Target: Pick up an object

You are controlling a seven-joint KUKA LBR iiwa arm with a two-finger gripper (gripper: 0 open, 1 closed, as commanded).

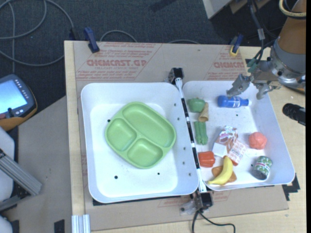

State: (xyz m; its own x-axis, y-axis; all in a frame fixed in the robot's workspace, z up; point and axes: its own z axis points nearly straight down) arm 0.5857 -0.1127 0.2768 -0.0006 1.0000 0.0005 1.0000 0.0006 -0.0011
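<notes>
Gripper (248,87) positioned over far end of right-hand shallow white bin (278,130), just above small blue plastic bottle (232,101) lying on its side. Jaws seen spread, nothing held between them. Step judged: approach, grasp not yet made. Next move needed: descent with fingers set either side of bottle, then closure. Orange round ball (258,140) and yellow banana (223,171) noted nearer front, well apart from gripper.

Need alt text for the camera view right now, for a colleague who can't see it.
The gripper hangs above a blue object in the right bin, which also holds a banana and other small items. The left bin holds a green divided plate.
</notes>
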